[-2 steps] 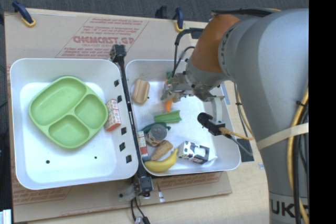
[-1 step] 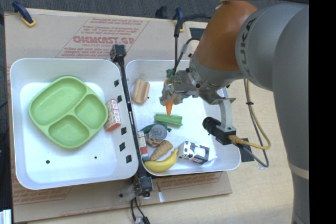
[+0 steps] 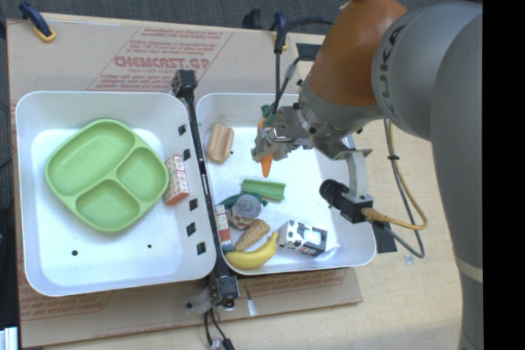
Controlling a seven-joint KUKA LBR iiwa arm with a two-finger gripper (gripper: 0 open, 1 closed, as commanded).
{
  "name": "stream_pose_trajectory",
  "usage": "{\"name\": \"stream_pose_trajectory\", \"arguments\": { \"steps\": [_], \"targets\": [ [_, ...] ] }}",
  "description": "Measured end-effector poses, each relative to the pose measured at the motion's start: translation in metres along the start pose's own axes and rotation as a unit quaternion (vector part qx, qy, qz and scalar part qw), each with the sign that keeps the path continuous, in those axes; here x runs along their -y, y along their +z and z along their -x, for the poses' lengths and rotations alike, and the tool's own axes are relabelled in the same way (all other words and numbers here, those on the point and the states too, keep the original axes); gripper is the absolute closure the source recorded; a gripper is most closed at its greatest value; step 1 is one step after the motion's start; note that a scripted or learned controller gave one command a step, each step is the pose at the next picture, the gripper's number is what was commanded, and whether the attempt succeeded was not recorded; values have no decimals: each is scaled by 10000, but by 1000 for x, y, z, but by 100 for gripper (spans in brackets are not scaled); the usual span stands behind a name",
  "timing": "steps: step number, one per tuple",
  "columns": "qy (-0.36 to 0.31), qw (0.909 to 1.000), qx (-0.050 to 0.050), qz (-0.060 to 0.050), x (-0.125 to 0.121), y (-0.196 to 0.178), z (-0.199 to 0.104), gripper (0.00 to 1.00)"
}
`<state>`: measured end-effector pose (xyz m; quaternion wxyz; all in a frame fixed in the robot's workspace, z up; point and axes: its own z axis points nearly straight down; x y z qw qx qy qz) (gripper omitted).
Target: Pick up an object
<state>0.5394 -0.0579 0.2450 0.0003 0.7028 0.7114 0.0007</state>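
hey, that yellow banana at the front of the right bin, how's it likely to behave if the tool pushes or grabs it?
The banana looks like smooth toy plastic, so probably light, stiff and a bit slippery. Its curved shape could make it pivot or rock when pushed. It lies against the croissant-like piece and the bin's front wall, so a push would likely shift its neighbour too.

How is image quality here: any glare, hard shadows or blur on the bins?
Camera view: lighting even and soft; the white right bin shows a faint shadow under the grey arm; no strong glare; the green divided plate and yellow banana look sharp.
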Motion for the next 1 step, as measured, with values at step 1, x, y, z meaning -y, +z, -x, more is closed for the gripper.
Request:
{"name": "stream_pose_trajectory", "arguments": {
  "steps": [1],
  "targets": [
    [23,10000,6,-14,63,-4,-36,100]
  ]
}}
